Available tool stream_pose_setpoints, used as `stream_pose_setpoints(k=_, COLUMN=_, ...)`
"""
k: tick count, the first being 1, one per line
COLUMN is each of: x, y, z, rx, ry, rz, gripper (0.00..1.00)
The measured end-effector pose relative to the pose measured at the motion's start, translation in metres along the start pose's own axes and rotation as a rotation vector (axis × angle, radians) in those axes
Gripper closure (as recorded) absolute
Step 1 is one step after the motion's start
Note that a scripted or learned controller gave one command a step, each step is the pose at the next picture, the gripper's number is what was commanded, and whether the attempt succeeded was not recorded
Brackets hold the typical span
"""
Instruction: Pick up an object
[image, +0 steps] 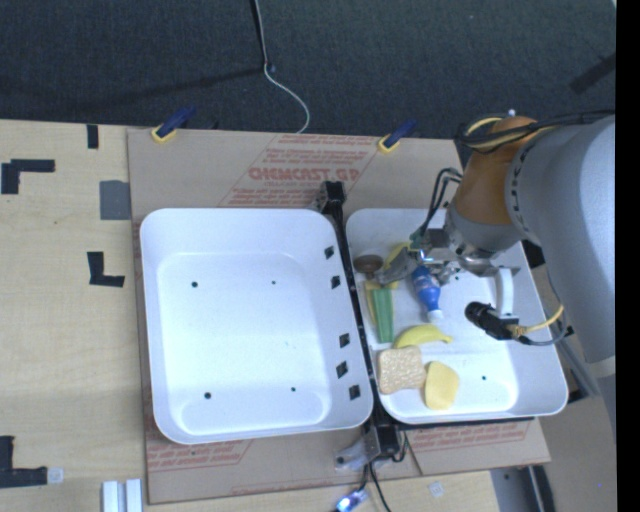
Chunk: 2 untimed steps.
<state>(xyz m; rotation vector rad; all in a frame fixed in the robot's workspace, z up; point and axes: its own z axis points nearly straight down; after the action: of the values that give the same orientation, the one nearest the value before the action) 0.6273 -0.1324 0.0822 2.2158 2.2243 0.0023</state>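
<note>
The table (60, 300) carries two shallow white bins side by side. The left bin (160, 330) is the larger-looking expanse of bare white floor; the right bin (530, 395) holds all the candidate objects, crowded into its left half.

The arm (560, 200) reaches in from the right and hangs low over the upper middle of the right bin, its orange band (487, 190) just above the wrist. The gripper (428, 262) sits down among the clutter, right over a small blue-and-white bottle (428, 292), with a green stick-like piece (383, 312) just to its left. Whether the fingers are parted or clamped I cannot tell, and nothing is visibly caught between them.

Nearer the front of the bin lie a banana-like yellow piece (424, 336), a tan sponge-like square (401, 369) and a yellow lump (441, 386), all close together but apart from the gripper.

By my reading, the step in hand is the descent onto a target, most likely the bottle. The next move calls for a firm closure on it and a straight lift, without dragging the green piece along.
</note>
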Motion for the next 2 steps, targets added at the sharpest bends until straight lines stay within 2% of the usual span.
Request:
stream_pose_setpoints(k=1, x=-0.0104, y=0.0365, z=-0.0020, rx=0.001, ry=0.000, rz=0.001, gripper=0.00)
stream_pose_setpoints(k=2, x=-0.0023, y=0.0300, z=-0.0025, rx=0.002, ry=-0.004, rz=0.003, gripper=0.00)
